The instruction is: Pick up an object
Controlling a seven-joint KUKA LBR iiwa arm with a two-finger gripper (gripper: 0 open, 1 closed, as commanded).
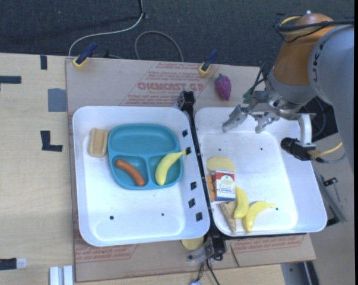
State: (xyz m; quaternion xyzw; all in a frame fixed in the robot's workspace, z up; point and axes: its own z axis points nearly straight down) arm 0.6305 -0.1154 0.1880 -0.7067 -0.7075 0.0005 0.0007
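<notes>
**A:** Where do you stand? Your gripper [250, 121] hangs over the far edge of the right bin [273, 159], near its far-left corner. The fingers are spread, with nothing between them, so the claw is released.

**B:** So you have no object yet?

**A:** None. You are in the approach step, I judge; the grasp is not begun. Your candidates lie along the right bin's left wall: a round yellow piece [220, 164], a small carton [224, 184] just below it, then two bananas [250, 206] touching each other near the near edge, with a tan wedge [227, 214] beside them. What lies under the carton's left side I cannot make out; it may be an orange strip.

**B:** And the left bin [137, 218]?

**A:** It holds a blue tray [144, 136] with a sausage [130, 171] and a banana [167, 166] in its compartments, and a slice of bread [97, 142] touching the tray's left edge. A purple fruit [222, 86] sits on the board beyond both bins.

**B:** What does your next move call for?

**A:** Bring the claw toward the near-left part of the right bin and down over one item. The pile is crowded, so choose the outer banana, which has bare floor on its right, and align the fingers across its width before closing.
</notes>
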